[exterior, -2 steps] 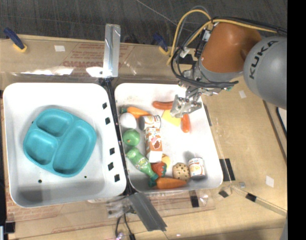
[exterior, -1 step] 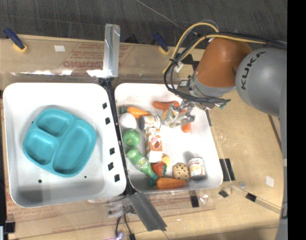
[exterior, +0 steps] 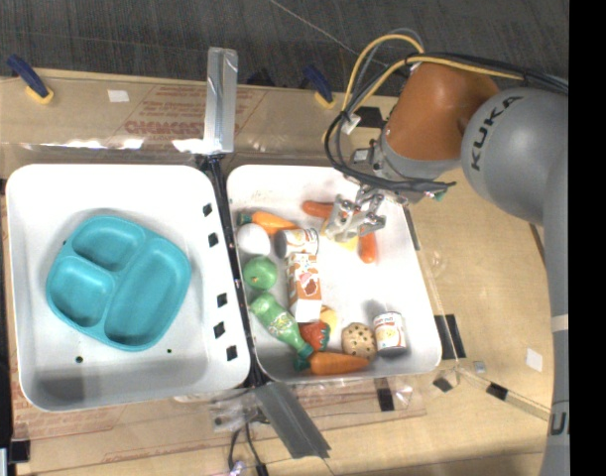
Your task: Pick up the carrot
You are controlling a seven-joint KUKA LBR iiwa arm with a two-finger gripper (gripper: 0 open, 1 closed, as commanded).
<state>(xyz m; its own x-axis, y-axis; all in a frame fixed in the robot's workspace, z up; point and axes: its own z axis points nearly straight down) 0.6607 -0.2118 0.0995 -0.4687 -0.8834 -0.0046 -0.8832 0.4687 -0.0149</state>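
On the bench, two shallow white bins sit side by side under the slanted overhead camera. Left bin (exterior: 25, 266) holds a teal divided plate (exterior: 119, 281), lying flat toward the middle, with bare white floor all round it.

Right bin (exterior: 422, 296) is crowded along its left wall and near edge. Against the divider lie a white egg (exterior: 252, 240), a green apple (exterior: 262, 275) just below it, and a green bottle (exterior: 279, 322) slanting toward the near edge. Beside these stands a small carton (exterior: 304, 284) with a tin (exterior: 301, 239) above it. Near the front wall are a cookie (exterior: 357, 338), a small jar (exterior: 388, 331) just right of it, a strawberry (exterior: 314, 336) and a yellow piece (exterior: 328, 317) that I cannot identify.

Several orange carrot-like pieces lie in this bin: one carrot (exterior: 338, 363) flat along the near wall, touching the cookie's lower side; a second carrot (exterior: 273, 221) tilted at the upper left by the egg; a short orange piece (exterior: 317, 208) near the far wall; and another short orange piece (exterior: 368, 249) just right of the gripper.

Gripper (exterior: 352, 218) hangs over the upper middle of the right bin, between the two short pieces; whether it is clasping anything cannot be told from this angle. The grey arm (exterior: 521, 157) enters from the right, its orange band (exterior: 436, 112) above the far right corner. Open floor remains in the bin's centre right, between the carton and the right wall.
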